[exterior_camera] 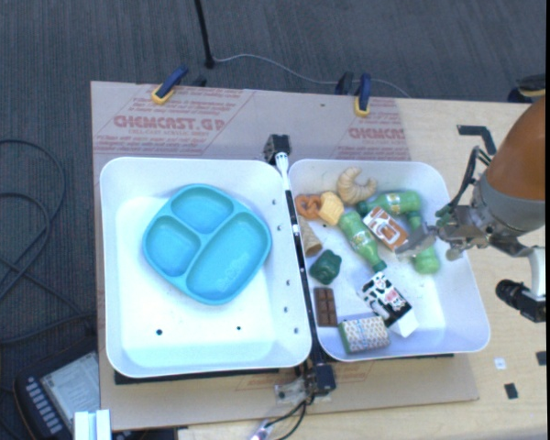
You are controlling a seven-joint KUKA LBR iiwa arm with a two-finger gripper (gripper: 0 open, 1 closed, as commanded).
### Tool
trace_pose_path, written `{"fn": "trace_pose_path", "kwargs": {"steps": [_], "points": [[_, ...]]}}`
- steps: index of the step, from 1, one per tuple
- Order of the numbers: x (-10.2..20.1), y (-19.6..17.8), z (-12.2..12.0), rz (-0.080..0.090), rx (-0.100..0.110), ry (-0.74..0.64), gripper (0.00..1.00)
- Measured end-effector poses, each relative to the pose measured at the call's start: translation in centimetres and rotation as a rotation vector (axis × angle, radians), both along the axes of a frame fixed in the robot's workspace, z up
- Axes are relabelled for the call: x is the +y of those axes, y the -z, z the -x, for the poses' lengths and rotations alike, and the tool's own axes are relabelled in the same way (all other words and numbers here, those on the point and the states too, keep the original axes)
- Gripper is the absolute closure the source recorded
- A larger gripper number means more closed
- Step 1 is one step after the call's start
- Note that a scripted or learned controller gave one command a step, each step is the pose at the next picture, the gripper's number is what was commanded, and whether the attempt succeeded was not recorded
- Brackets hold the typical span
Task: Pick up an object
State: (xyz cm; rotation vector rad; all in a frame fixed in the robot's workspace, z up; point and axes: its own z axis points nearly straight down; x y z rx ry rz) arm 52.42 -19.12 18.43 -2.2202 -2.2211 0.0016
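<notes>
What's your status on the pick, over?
Gripper low over right bin, fingers not readable. Nothing seen held. Green bottle and orange-white carton crowd close beside it. Blue divided plate alone in left bin.

The arm [518, 168] runs off the right edge with only its orange band and wrist showing, the gripper [428, 238] is a blur over the right bin [458, 333], fingertips lost among the toys.
</notes>
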Motion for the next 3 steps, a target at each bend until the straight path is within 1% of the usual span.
{"fn": "trace_pose_path", "kwargs": {"steps": [1,2,3], "points": [[-1.4,9.0,-3.8,0.000,-0.002,-0.001,0.00],[-1.5,8.1,-3.7,0.000,0.001,-0.001,1.00],[5.6,-0.6,-4.4,0.001,-0.003,-0.002,1.00]]}}
